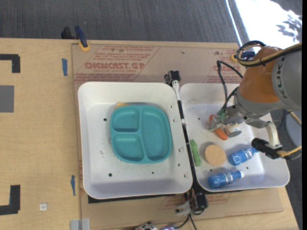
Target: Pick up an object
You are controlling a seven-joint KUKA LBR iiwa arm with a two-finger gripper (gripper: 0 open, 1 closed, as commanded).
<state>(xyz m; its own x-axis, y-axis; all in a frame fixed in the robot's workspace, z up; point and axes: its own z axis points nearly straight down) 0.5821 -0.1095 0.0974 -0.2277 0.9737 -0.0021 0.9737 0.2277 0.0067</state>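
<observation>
In the right bin [273,178] my gripper [222,125] hangs low over the bin floor, open, with its fingertips spread apart. A small orange piece [221,134] lies just at the near side of the gap between them; whether they touch it I cannot tell. Close by on the bin floor rest a tan round disc [214,154], a green stick [194,151] along the left wall, and two blue bottles [240,156] [224,178] lying on their sides. The orange-banded wrist [259,83] reaches in from the right.
The left bin [91,143] holds a teal divided plate [141,133]. A black clamp [171,76] sits where the two bins meet at the back. Cables loop around the arm at the right, and a black cable end [261,145] hangs over the right bin.
</observation>
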